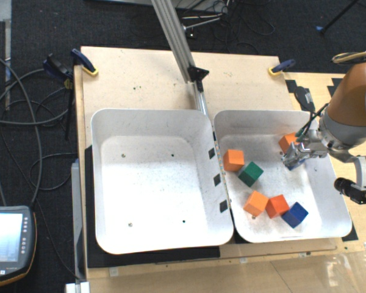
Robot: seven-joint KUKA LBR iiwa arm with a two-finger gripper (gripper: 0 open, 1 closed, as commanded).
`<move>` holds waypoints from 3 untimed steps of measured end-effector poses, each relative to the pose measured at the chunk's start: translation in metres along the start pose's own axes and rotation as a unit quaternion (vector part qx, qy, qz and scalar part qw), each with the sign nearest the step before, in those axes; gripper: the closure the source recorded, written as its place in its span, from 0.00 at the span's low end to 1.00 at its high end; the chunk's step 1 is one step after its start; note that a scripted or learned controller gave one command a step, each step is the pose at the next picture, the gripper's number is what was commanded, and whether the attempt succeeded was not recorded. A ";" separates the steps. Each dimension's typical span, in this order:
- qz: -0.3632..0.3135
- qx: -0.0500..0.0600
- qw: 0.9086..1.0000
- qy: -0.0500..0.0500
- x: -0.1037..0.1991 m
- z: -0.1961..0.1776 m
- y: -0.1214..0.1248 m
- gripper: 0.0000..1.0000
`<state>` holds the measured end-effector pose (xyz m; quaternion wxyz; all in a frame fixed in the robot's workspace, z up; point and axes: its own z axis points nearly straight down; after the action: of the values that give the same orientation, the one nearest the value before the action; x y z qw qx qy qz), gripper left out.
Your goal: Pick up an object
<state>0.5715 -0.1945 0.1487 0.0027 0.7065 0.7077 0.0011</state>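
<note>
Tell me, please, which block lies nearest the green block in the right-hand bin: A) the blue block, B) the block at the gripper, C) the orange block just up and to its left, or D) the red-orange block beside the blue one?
C: the orange block sits right next to the green block, while the others lie farther off in the right bin.

Orange block (287, 142) half hidden behind the claw (291, 159).
</note>
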 end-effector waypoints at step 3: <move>-0.003 0.001 1.000 0.001 0.044 -0.116 0.009 1.00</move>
<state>0.5794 -0.1500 0.2650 0.0011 0.7044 0.7098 0.0014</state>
